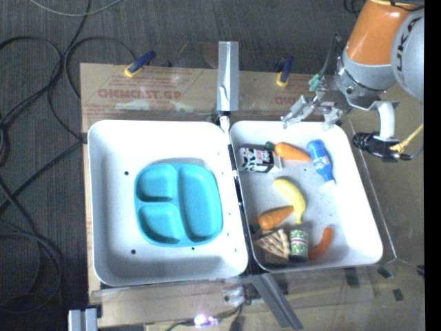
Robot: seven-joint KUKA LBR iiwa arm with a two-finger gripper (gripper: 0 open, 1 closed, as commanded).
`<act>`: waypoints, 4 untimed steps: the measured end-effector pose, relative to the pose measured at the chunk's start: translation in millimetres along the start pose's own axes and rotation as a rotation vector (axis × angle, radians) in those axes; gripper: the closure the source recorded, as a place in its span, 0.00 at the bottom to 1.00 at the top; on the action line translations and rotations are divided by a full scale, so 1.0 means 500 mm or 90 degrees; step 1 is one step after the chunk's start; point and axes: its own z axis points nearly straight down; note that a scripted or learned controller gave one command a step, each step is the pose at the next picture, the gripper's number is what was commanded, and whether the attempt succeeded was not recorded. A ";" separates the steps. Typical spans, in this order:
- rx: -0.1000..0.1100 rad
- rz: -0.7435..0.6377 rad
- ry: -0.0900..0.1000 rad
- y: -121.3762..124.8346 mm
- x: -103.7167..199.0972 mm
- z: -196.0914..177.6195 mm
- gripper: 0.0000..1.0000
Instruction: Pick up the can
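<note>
Your gripper (311, 110) hovers, fingers seemingly spread and empty, at the right bin's (365, 205) upper edge; the can (298, 244) stands lower centre, touching the sandwich (273, 244). Descend straight, squarely over it.

Faded red lettering runs across the cardboard sheet (148, 92) under the far edge of the left bin; it appears to read "CHEMCAST.GP", though the letters are washed out and partly uncertain. The arm's grey casing (413, 36) at the far right carries dark letters, seemingly part of "KUKA", cut by the frame. The can (298, 243) bears a green label whose print is too small to read.
</note>
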 end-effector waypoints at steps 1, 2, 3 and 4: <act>-0.020 -0.041 -0.003 -0.014 0.011 0.277 0.00; -0.032 0.112 0.000 -0.034 0.033 0.295 0.00; -0.026 0.066 0.003 -0.016 -0.101 0.305 0.00; -0.007 0.066 0.002 -0.033 -0.100 0.320 1.00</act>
